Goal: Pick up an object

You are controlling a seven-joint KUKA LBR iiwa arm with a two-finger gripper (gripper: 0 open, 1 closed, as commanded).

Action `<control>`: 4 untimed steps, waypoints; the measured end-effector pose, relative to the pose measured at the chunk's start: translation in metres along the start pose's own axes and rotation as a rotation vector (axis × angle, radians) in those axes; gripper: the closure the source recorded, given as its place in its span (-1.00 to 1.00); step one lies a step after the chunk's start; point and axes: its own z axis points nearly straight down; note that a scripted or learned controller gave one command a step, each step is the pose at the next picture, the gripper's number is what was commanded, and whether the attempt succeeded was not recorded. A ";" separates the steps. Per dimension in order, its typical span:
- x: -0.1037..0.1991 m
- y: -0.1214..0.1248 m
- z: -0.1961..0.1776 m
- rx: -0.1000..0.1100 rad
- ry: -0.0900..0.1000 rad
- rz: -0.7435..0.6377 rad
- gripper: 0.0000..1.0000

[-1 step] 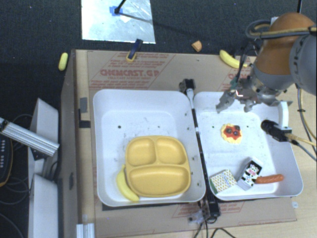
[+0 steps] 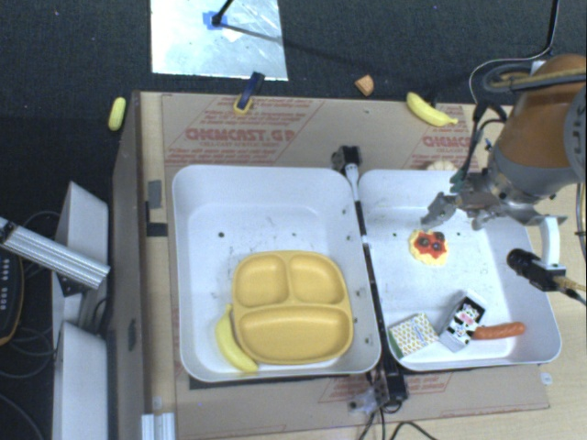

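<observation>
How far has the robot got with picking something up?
Nothing looks picked up yet. The gripper hangs over the right bin, above and just right of the small yellow and red toy, with nothing visibly between its fingers. The toy, the orange sausage and the little boxes lie in the bin. Lowering, grasping and lifting remain.

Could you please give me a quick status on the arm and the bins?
Gripper above right bin, holding nothing seen. Nearest: yellow-and-red toy, just below it. Hot dog at the bin's front. Nothing in the way.
</observation>
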 end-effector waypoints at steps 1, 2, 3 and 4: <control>-0.024 0.009 0.073 0.002 0.001 0.000 -1.00; -0.019 0.011 0.104 0.000 0.001 -0.001 -1.00; -0.040 0.017 0.095 -0.001 0.000 0.000 -1.00; -0.036 0.000 0.060 -0.002 0.001 0.000 -1.00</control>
